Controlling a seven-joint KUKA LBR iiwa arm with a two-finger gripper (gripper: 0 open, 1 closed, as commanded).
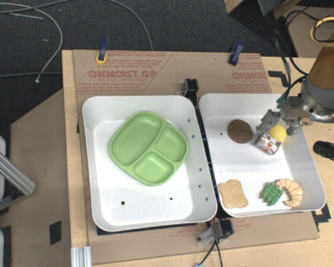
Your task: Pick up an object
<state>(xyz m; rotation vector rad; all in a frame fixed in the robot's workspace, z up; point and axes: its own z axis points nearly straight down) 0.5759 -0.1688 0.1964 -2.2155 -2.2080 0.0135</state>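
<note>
Gripper (278, 128) hovered over the small can (268, 144) and lemon (277, 132); I couldn't tell its grasp. I judged the can light, rigid, best pinched across its sides.

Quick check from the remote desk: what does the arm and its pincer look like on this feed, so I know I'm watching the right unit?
The arm enters from the right: a rounded orange-tan band above a grey metallic wrist ring. Below it sits the pincer, a small grey metal assembly with angular light-grey fingers and dark fittings. No markings are legible on it at this size.
</note>
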